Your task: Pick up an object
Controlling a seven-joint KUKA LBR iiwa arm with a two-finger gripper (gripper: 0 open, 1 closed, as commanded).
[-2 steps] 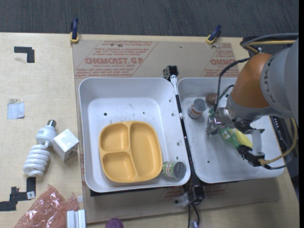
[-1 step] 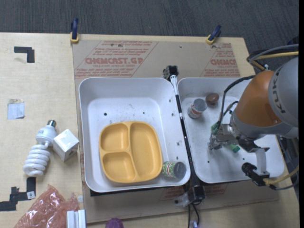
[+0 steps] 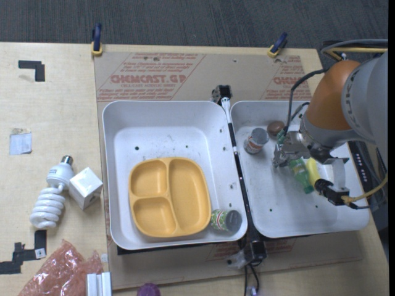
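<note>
Gripper (image 3: 285, 156): low in the right bin, under the grey wrist and orange band; finger spread impossible to tell, the tip being dark, small and partly masked by the wrist.
Contact: gripper tip just at the upper end of the green and yellow object; actual touch or grasp not resolvable.
Green and yellow object (image 3: 304, 174): lying tilted on the right bin's floor, running from the gripper tip down toward the lower right, partly under the wrist and a black cable fitting.
Small can (image 3: 253, 140): to the left of the gripper, near it but apart, in the upper left part of the right bin, close to the dividing wall.
Brown round object (image 3: 275, 129): just beside the small can, above and left of the gripper, apart from it.
Right bin (image 3: 271, 217): white, shallow, lower floor bare apart from small specks.
Left bin (image 3: 154, 119): white, side by side with the right bin, walls touching along the middle.
Yellow plate (image 3: 170, 196): three compartments, flat in the left bin's lower half, well apart from the gripper.
Green-labelled can (image 3: 224, 221): on its side in the left bin's lower right corner, touching or just beside the yellow plate's edge.
Bench, left side: spiral light bulb (image 3: 49, 201), white cube (image 3: 86, 187), pink mesh bag (image 3: 55, 273), all outside the bins.
</note>
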